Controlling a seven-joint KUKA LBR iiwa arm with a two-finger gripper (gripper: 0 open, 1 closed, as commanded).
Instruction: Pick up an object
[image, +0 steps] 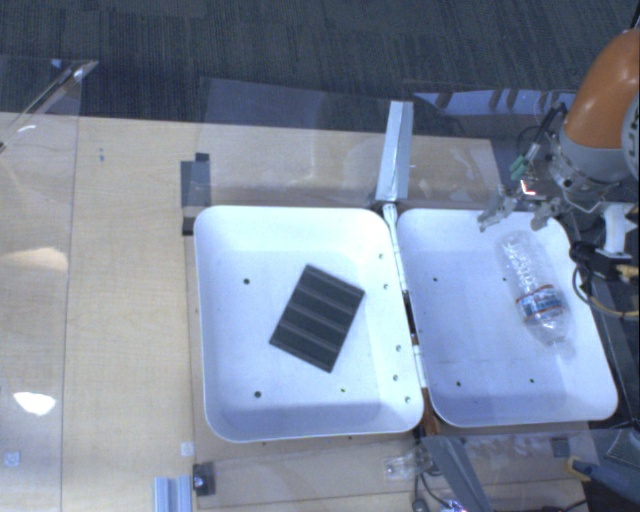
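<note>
Single fixed camera above the bench (110, 300) — angled downward, set far enough back to frame both white bins (215, 330); the arm (600, 110) enters from the right.

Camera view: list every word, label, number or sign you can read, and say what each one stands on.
No text can be read.
Plastic bottle in the right bin: it has a blue band of label, too small and blurred to read.
Dark ridged panel in the left bin: no writing seen.
Both bins and the wooden bench: no marks or signs seen.
</note>
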